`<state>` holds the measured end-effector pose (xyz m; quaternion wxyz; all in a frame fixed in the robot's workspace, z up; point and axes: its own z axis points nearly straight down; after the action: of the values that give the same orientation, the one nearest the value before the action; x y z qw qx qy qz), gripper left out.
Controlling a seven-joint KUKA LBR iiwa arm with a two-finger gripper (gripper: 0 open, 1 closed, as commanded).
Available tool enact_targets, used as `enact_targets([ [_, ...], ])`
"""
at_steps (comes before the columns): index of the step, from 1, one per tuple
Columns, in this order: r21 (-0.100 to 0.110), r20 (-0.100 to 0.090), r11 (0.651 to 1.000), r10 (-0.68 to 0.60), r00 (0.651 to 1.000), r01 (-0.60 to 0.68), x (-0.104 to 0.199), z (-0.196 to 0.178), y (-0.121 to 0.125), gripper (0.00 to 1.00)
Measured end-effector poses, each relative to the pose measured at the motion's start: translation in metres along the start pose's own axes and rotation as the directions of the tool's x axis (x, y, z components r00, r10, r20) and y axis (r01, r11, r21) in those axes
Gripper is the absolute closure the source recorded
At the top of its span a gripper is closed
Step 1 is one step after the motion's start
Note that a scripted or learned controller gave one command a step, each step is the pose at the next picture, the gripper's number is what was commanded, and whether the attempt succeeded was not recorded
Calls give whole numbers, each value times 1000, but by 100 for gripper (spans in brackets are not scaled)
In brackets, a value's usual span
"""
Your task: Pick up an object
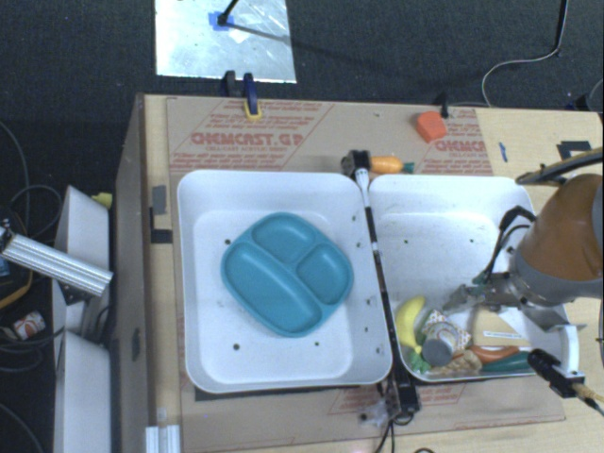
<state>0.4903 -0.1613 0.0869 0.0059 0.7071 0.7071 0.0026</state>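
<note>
The gripper hangs low over the right bin, just above a tight pile at the near edge: a yellow banana, a grey can and an orange piece. I cannot tell its state, because the wrist hides it. Since the pile is crowded, I think the grasp may slip or push objects aside.
</note>
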Motion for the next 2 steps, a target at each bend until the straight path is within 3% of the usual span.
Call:
enact_targets([
  [1,9,-4,1000,-3,1000,3,-7,3,64,0],
  [2,11,-5,1000,-1,1000,1,0,3,4,0],
])
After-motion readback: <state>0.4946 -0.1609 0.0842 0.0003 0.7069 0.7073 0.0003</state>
